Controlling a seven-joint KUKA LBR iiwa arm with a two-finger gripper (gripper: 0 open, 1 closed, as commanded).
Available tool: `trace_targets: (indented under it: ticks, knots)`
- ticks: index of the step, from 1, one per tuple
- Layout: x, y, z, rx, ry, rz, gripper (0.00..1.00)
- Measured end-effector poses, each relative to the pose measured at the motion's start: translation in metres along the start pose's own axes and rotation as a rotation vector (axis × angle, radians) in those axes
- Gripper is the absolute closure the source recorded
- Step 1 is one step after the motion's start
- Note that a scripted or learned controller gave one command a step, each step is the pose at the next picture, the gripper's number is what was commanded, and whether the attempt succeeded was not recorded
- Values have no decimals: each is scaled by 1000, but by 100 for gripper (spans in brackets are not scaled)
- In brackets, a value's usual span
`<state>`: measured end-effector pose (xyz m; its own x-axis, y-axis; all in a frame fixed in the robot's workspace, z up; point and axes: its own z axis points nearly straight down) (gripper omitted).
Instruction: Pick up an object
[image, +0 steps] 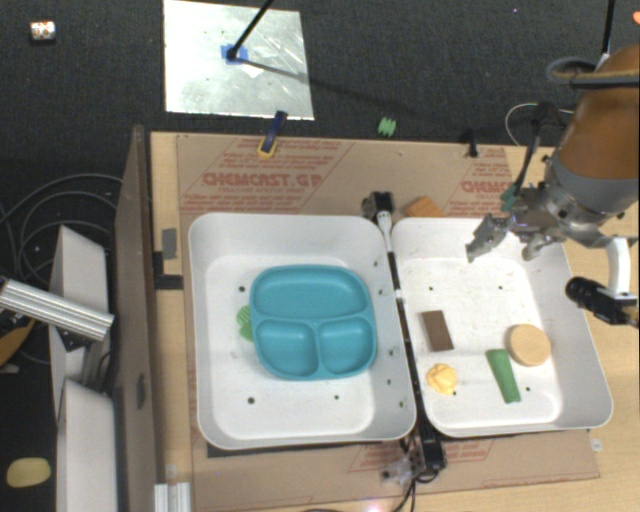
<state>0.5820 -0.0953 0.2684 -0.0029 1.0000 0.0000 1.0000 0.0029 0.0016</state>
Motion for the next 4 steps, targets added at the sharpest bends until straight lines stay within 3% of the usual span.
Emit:
trace_targets:
  ticks: [1, 2, 3, 4]
  knots:
    - [31, -78, 89, 14, 4, 2, 0]
    - [-29, -10, 120, -5, -3, 4, 0]
    - [-74, -68, 183, -9, -4, 6, 0]
    - [-71, -65, 170, -12, -5, 1, 100]
